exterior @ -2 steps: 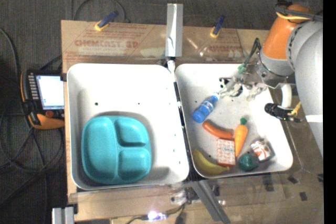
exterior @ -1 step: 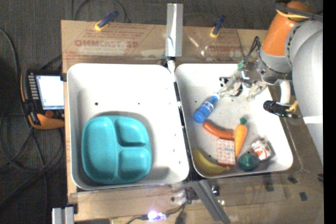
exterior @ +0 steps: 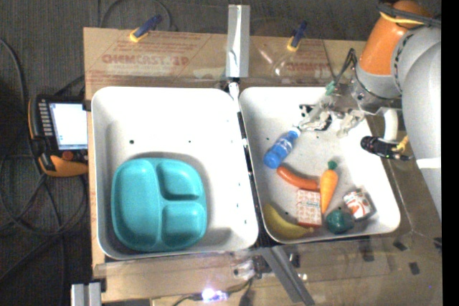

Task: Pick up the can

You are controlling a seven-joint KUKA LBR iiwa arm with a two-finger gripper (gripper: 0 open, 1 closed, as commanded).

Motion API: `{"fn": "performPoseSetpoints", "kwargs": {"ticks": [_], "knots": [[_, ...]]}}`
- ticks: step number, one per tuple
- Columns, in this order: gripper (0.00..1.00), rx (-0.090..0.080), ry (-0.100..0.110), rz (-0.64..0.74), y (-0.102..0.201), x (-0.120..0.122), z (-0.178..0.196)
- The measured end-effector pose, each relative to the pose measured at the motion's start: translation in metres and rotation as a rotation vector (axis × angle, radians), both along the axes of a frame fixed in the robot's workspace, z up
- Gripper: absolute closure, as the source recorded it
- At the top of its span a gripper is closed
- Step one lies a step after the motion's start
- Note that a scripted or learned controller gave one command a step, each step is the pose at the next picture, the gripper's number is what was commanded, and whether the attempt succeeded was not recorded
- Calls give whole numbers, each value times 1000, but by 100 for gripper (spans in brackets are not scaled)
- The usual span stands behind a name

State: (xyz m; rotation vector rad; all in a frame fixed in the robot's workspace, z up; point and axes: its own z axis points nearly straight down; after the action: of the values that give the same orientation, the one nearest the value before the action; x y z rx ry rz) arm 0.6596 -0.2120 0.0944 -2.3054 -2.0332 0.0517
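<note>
While our gripper (exterior: pixel 331 118) hovers with fingers spread and nothing between them at the far side of the right bin (exterior: pixel 252 154), the can (exterior: pixel 358 203) lies tipped in the near right corner, touching the green toy (exterior: pixel 339 221); we risk a slipping grasp there.

Right bin (exterior: pixel 251 147): upper and left floor open; approach from above unobstructed there. Gripper (exterior: pixel 331 118) located over upper right area. Can (exterior: pixel 358 203) wedged in lower right corner, close to bin wall. Access crowded: carrot (exterior: pixel 328 186) just left of can, green object (exterior: pixel 339 221) just below-left, small carton (exterior: pixel 308 208) and sausage (exterior: pixel 297 178) further left, banana (exterior: pixel 283 223) along bottom wall, blue bottle (exterior: pixel 280 149) mid-bin. Left bin (exterior: pixel 107 111): teal tray (exterior: pixel 159 204) occupies lower floor; upper floor open.
</note>
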Motion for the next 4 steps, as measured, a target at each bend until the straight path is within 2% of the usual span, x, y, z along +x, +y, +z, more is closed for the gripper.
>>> {"fn": "performPoseSetpoints", "kwargs": {"ticks": [2, 3, 4], "knots": [[0, -7, -15, -13, 1, 3, 3], [0, -27, -46, -75, 8, -10, 23], [0, -4, -2, -30, -1, 1, -1]]}}
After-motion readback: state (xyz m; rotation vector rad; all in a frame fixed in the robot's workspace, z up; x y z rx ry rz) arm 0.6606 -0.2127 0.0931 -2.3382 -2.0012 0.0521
